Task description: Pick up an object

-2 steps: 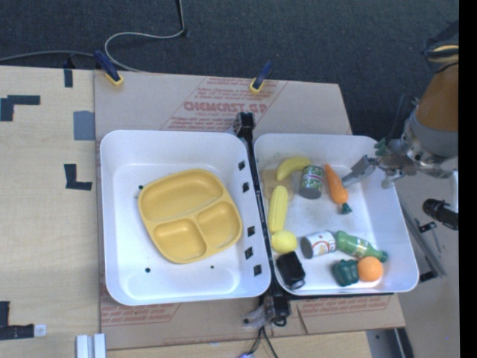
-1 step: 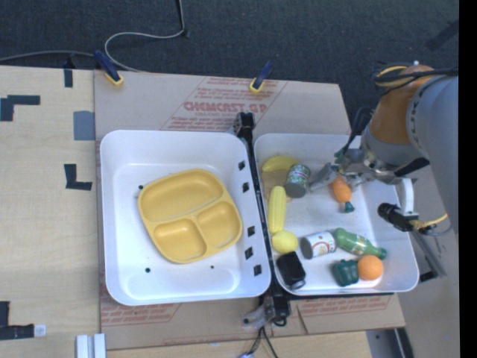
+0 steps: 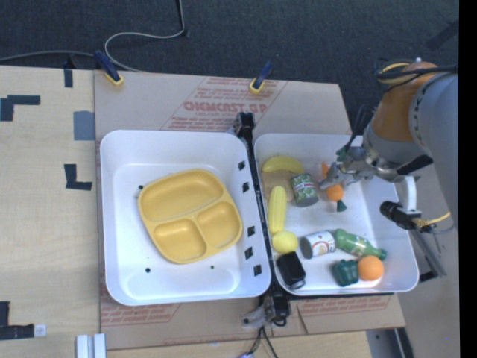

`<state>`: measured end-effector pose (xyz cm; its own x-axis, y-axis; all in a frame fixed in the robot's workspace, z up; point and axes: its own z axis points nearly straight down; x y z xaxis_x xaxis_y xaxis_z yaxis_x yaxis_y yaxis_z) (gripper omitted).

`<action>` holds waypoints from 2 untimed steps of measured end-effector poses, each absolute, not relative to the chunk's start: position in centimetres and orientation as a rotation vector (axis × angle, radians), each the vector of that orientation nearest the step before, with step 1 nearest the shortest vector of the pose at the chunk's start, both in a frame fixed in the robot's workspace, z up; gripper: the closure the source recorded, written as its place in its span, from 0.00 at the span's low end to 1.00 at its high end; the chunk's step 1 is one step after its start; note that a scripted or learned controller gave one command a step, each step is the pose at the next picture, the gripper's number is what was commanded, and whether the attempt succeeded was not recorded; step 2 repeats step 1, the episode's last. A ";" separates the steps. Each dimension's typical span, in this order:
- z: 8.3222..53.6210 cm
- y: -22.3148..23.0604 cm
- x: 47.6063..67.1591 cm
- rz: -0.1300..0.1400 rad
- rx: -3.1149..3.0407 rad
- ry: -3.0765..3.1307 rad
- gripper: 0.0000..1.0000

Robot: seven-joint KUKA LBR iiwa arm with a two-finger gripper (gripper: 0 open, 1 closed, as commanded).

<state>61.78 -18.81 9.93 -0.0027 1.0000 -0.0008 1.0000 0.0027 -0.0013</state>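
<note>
You had the grey arm with its orange band coming in from the right edge of the frame, and its two-finger gripper was down inside the right white bin, near the bin's upper middle. A small orange ball-like object sat right at the fingertips, but honestly I couldn't tell whether the fingers were open or clamped on it, too small and cluttered there.

The rest of that bin was pretty packed: a yellow banana-shaped toy at the upper left, a green-labelled can just beside the gripper on its left, a long yellow corn cob below the banana, and a yellow lemon under that. Along the bottom you had a black rectangular block, a white can with a red label lying on its side, a green plastic bottle, an orange fruit and a dark green chunk touching it.

The left white bin held a yellow three-compartment plastic plate, lying flat.
</note>
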 end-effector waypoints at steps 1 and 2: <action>8.4 -13.3 66.1 0.040 -2.206 -2.195 1.00; 8.4 -13.3 66.1 0.040 -2.206 -2.195 1.00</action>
